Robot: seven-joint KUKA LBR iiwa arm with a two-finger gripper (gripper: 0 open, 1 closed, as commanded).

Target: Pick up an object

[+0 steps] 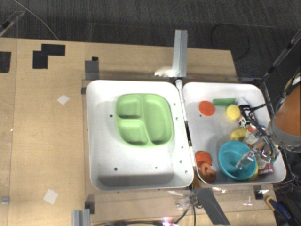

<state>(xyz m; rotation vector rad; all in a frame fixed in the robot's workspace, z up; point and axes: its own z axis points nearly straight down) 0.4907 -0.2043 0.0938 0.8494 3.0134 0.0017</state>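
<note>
Camera view: claw (245,160) over teal bowl (231,157)

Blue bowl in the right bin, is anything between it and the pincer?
Nothing visible stands between them: the pincer is already down at the blue bowl, over its right side. Yellow objects crowd just behind the bowl.
</note>
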